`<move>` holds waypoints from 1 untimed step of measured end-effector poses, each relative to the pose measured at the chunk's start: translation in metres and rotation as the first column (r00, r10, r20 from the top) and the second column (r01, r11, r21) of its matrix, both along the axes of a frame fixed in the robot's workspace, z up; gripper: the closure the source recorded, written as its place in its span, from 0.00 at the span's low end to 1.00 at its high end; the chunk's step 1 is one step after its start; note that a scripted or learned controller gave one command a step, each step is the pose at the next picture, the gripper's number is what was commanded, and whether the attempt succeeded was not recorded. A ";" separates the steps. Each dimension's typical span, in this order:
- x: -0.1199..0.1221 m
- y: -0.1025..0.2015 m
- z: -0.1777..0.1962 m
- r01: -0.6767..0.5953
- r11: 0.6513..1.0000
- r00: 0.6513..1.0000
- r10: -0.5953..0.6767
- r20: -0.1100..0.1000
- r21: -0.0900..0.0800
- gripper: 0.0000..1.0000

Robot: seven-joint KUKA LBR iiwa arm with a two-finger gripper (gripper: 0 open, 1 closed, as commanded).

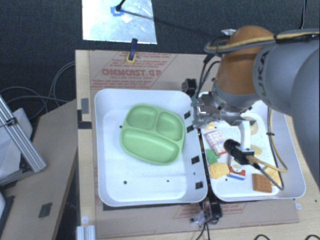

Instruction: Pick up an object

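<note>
My gripper (203, 115) hangs over the far left part of the right bin (295, 181), close to the wall between the two bins. The grey arm and its orange band cover the bin's far half. Loose items lie just in front of the gripper: a red-and-white patterned packet (216, 141), a green piece (211, 157), a round yellow waffle-like piece (217, 170), a small red, white and blue item (236, 172) and a brown square cracker (261, 183). Nothing shows in the gripper's grasp.
The left bin (107, 184) holds a light green divided plate (152, 133) lying flat near its middle. A yellow piece (257, 149) and a beige round piece (253, 127) lie farther right in the right bin. Cardboard lines the bench around both bins.
</note>
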State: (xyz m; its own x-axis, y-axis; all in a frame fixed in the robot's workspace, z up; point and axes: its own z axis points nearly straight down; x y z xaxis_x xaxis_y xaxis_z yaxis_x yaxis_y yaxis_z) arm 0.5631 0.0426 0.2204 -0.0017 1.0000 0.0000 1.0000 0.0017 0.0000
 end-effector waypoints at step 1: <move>0.012 -0.002 0.014 -0.004 1.000 1.000 0.004 0.003 0.000 1.00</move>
